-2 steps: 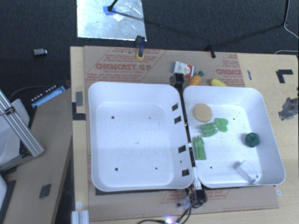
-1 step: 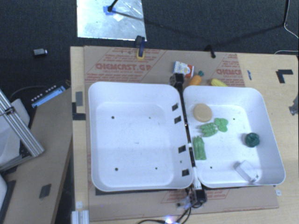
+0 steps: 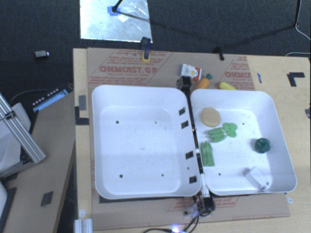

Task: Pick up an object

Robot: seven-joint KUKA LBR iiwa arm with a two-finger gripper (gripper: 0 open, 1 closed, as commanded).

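Hugging right bin (image 3: 279,130) edges, toys — centre bare

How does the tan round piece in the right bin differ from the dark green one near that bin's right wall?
The tan disc is pale tan; the dark green ball is deep teal-green. The tan disc looks flat and wider; the dark green ball looks smaller and rounded. The tan disc lies near the bin's upper left, close to the divider; the dark green ball sits by the right wall. Both rest loose in the right bin, apart from other items.
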